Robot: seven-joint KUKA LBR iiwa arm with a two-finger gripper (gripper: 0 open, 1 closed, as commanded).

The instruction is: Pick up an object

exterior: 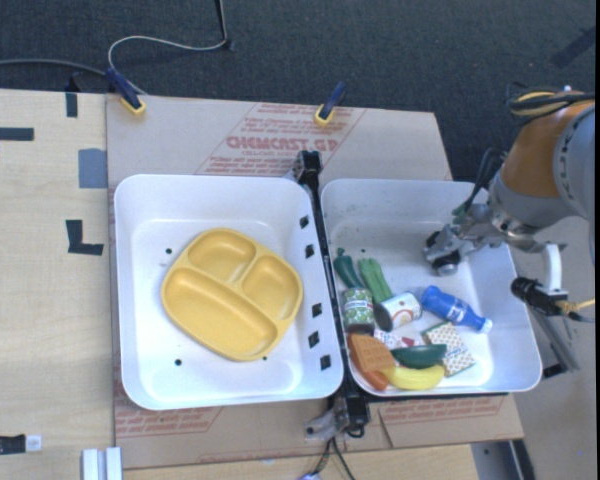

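From the fixed camera above the bench, the arm (540, 168) reaches in from the right, and its gripper (446, 251) hangs low over the right bin (400, 203), in the far right part of it where the white floor is bare. Nothing can be seen between its fingers, so it carries nothing; whether it stands released or clenched I cannot tell, because the dark metal of the tool blurs into a single shape at this slant. The objects it might pick are heaped along the near side of that bin, so all of them lie toward the near edge and mostly to the left of the gripper. Closest is the blue bottle (454, 309), just near of the gripper, its long axis running left-far to right-near. Farther left lie the green vegetables (365, 276), a small jar (357, 307) and a white cup (401, 309); at the near wall sit a banana (417, 377) and an orange piece (368, 358). These pieces overlap, so their edges are hard to separate, and the patterned item under the dark green one is too small to name. The left bin (140, 208) holds a yellow divided plate (232, 293), well apart from the gripper.
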